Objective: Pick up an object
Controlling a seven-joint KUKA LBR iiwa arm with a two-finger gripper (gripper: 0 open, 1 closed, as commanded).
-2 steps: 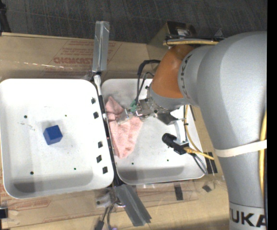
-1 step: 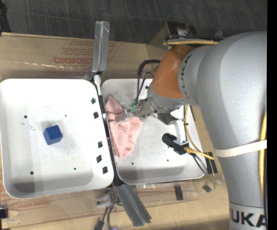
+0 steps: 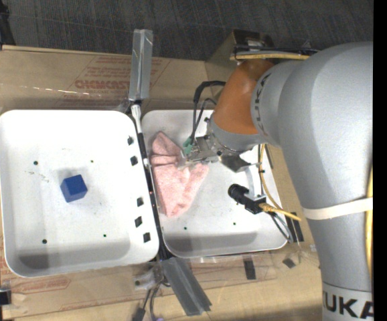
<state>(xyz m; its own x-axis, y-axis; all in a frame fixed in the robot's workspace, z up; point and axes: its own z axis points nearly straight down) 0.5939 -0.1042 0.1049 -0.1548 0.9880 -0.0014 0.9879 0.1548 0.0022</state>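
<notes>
cardboard red print unreadable; arm "ka".

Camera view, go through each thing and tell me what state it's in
Cloth: pink, crumpled, lying in the right bin, gripper at its upper part.
Cube: blue, resting flat in the left bin, untouched.
Gripper: down on the cloth.

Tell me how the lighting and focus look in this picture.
Camera view: even lighting, soft shadows along the near wall of the left bin; the cube and cloth look reasonably sharp; the arm, close to the lens, looms large with a bright sheen.
</notes>
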